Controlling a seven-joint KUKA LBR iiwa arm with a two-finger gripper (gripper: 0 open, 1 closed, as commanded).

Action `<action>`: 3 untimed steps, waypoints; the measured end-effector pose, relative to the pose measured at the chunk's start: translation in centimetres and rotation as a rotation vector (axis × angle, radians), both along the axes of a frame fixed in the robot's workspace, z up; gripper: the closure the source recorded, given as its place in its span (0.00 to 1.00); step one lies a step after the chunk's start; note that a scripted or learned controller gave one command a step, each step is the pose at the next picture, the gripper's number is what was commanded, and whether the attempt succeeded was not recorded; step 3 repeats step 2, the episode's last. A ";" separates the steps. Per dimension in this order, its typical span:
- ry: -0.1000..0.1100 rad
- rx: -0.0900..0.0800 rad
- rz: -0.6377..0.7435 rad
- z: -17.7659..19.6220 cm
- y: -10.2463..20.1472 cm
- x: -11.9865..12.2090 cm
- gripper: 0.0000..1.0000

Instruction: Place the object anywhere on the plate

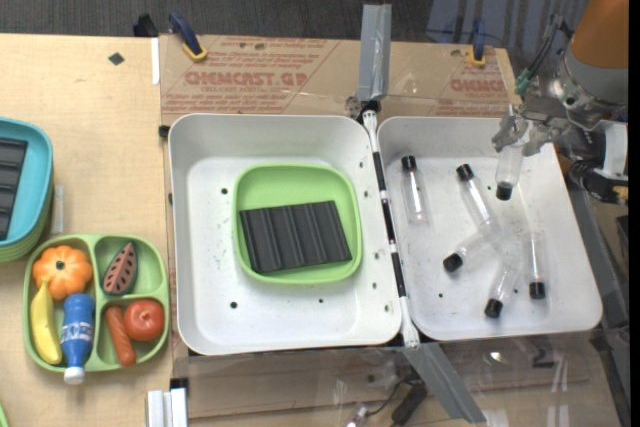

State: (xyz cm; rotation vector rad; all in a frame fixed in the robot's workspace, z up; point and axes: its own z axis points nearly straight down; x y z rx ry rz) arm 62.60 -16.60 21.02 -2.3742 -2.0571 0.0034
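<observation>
Over the right bin (580,310) hangs the pincer (515,147), near that bin's far right corner, with a clear tube (507,170) hanging upright between its fingers, black cap at the bottom. The fingers look closed on the tube's upper end, which is partly hidden by them. The arm (600,35), with its orange band, comes in from the right edge.

Below it, loose tubes lie flat on the right bin's floor; I count about six. One (412,187) lies near the left wall, cap toward the far side. Another (473,195) lies slanted in the middle. Four more sit in a loose cluster toward the near right, some crossing or touching each other, so the clear bodies are hard to tell apart; their black caps show at (452,263), (493,308) and (537,291).

The left bin (200,315) holds one green plate (297,190) at its middle, and on the plate lies one dark ribbed slab (297,237) covering most of its floor. The held tube is well apart from the plate, with the wall between the two bins lying between them.

On the table (80,85) to the left stands a green divided tray (155,260) with toy food: a pumpkin (62,270), a banana (42,323), a blue bottle (76,330), a leaf-like piece (121,267), a tomato (146,317) and a sausage (120,337). A blue tray (38,165) sits at the left edge.
</observation>
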 end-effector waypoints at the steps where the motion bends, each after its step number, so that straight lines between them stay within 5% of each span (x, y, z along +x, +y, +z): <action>1: 0.000 0.000 0.000 0.0 0.0 0.0 0.00; 2: 0.000 -0.001 -0.279 5.0 0.4 -4.1 0.00; 3: 0.000 -0.001 -0.279 5.0 0.4 -4.1 0.00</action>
